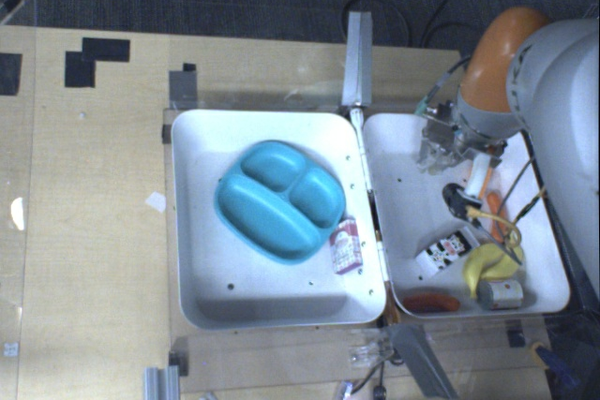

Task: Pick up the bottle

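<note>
The bottle (346, 245) is small, with a red and white label. It lies on its side in the left bin (202, 286), near that bin's right wall and just right of a blue divided plate (279, 200). My gripper (439, 153) hangs over the upper part of the right bin (398, 173). It is well to the right of the bottle and farther back, across the wall between the bins. Nothing shows in its grasp.
In the right bin's lower half lie a black and white box (442, 250), a yellow banana (487, 265), a grey block (502, 292) and a red object (431, 302). An upright metal post (358, 61) stands behind the wall between the bins.
</note>
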Action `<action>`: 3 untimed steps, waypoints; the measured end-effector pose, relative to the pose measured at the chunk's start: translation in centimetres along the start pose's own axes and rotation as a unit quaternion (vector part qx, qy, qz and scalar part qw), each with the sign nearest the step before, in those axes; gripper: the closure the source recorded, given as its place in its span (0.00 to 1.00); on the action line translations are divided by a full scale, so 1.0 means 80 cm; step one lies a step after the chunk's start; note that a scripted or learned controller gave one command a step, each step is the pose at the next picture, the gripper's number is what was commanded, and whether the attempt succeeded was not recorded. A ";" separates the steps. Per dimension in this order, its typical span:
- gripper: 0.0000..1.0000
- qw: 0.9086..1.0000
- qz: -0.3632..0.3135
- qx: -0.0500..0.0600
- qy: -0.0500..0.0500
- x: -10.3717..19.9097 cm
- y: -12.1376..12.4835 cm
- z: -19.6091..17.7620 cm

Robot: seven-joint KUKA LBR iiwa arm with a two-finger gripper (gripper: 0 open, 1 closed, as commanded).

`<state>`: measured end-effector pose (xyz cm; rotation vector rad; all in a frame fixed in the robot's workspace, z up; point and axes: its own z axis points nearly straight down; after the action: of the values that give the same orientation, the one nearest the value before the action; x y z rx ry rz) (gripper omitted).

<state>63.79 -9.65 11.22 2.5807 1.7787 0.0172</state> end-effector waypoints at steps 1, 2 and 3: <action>1.00 0.997 -0.076 0.000 -0.002 -0.086 -0.022 0.028; 1.00 1.000 0.003 0.003 -0.001 -0.007 -0.038 -0.154; 1.00 0.997 0.071 0.005 -0.003 -0.041 0.033 -0.015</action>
<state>65.08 -13.67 12.41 2.7056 1.5937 0.0030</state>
